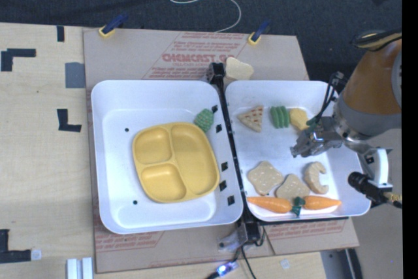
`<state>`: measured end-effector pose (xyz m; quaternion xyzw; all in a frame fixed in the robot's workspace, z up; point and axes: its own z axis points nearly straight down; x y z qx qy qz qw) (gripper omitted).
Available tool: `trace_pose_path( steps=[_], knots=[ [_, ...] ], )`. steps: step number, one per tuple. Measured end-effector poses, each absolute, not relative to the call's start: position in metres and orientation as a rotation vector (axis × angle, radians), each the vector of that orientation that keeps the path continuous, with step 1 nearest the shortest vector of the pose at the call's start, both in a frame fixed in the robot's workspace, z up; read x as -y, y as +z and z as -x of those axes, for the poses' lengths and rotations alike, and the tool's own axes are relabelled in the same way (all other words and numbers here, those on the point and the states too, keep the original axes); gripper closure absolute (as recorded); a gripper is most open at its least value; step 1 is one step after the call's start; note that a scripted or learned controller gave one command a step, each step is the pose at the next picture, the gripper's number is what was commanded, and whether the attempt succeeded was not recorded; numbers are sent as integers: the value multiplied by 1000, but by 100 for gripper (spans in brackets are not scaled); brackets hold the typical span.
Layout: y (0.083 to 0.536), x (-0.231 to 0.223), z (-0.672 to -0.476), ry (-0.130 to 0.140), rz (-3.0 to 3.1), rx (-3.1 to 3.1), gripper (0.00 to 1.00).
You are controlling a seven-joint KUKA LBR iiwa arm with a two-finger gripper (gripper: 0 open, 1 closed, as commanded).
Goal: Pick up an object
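The right bin [339, 91] holds toy foods: a tan wedge [251, 118], a green bean pod [279, 116], a yellow piece [298, 118], two toast slices [264, 178] [292, 187], a pale curved piece [316, 177] and an orange carrot [294, 204] along the front wall. My gripper [304, 144] hangs low over the bin's middle right, just below the yellow piece and above the curved piece. I see nothing between its tips.
The left bin [108, 140] bears a yellow divided plate [175, 161] and a green broccoli piece [205, 119] by the shared wall. A cream-coloured piece [239, 68] lies on the cardboard behind the bins. The arm's grey and orange body [372, 91] covers the right bin's right edge.
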<state>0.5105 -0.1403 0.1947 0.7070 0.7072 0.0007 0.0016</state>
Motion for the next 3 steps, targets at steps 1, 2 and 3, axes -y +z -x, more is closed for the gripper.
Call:
trace_pose_path(
  steps=[1, 2, 3],
  knots=[
    [226, 140, -511, 1, -2219, -2222, 100],
    [234, 106, -544, 1, -2216, -2227, 100],
    [230, 59, -577, 1, -2215, -2230, 100]
  ],
)
